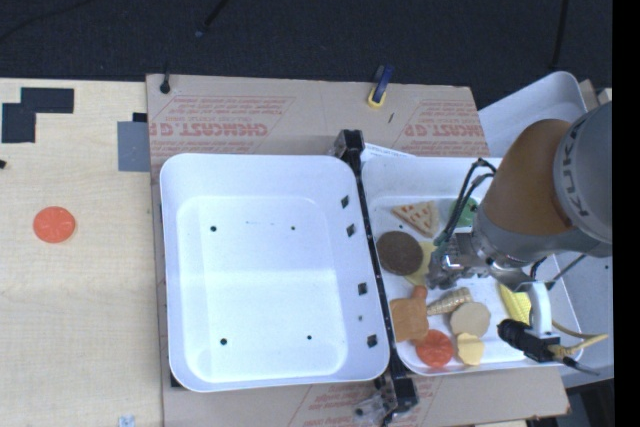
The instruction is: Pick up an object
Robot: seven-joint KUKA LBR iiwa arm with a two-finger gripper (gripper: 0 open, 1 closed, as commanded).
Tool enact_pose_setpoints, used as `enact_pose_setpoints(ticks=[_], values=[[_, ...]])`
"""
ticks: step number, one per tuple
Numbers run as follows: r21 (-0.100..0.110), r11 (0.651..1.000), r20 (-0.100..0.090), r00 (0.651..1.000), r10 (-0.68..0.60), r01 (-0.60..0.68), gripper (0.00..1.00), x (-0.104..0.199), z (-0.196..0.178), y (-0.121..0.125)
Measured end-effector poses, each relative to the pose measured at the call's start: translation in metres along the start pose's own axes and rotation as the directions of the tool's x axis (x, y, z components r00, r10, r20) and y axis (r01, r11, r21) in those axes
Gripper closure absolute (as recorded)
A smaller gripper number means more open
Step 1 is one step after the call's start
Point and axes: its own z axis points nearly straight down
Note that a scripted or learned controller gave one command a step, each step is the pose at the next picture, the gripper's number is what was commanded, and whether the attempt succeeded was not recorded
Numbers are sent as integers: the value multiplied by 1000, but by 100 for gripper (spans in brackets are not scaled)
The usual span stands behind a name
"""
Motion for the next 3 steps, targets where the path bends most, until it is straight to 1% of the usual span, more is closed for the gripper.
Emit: enact_pose_setpoints(ticks=[1, 2, 3], values=[[-17, 1000, 1, 1000, -1, 1, 100, -1, 26, -47], [-21, 1000, 2, 1000, -8, 8, 100, 25, -17, 22], [-17, 1000, 1, 1000, -2, 2, 100, 17, 25, 0]])
